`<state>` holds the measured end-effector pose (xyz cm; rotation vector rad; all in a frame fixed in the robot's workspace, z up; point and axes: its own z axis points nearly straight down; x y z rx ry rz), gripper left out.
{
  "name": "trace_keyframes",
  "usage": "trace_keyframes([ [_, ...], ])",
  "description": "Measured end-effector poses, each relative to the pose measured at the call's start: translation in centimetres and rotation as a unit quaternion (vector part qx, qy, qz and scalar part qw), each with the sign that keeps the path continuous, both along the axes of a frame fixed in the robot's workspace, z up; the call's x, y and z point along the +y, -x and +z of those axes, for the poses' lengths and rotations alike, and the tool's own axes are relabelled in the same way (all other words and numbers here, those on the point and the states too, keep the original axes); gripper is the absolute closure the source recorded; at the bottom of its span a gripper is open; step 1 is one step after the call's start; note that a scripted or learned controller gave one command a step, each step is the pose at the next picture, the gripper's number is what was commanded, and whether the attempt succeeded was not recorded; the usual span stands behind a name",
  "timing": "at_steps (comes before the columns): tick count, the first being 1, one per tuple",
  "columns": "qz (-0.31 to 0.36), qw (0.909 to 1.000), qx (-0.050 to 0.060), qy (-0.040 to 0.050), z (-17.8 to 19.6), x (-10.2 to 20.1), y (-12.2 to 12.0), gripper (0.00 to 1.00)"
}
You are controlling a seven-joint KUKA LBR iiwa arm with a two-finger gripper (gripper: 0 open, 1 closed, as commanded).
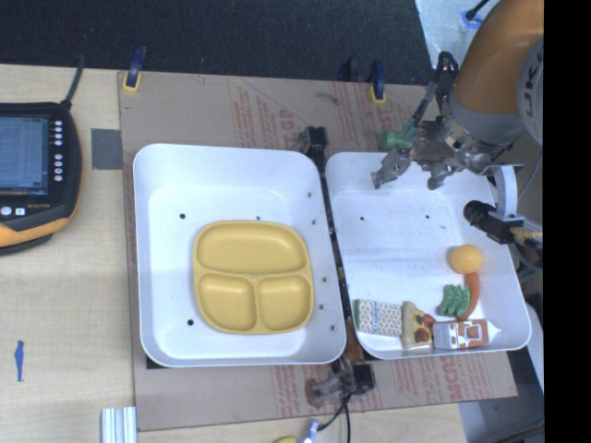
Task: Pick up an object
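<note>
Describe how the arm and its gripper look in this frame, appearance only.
The arm has a bulky rounded orange section above a grey wrist housing. Below that sits the gripper, bare grey metal with two slim angled fingers. A small green part sits at its left side, and thin dark cables run down along the wrist. No markings are legible.

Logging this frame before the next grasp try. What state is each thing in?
Gripper: open, holding nothing, above the right bin's far end.
Yellow tray: flat, upright, compartments bare, in the left bin.
Orange ball: resting in the right bin, ungrasped.
Toy foods: lying along the right bin's near edge.
Pendant: screen lit.
</note>
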<state>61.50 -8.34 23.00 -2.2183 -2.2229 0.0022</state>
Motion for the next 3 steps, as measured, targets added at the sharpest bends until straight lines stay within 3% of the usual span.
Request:
trace_keyframes([
  [2,0.001,1.0000,0.001,0.0005,-8.2,-10.4,1.6,0.00],
  [3,0.001,1.0000,0.001,0.0003,-8.3,-12.9,4.8,0.00],
])
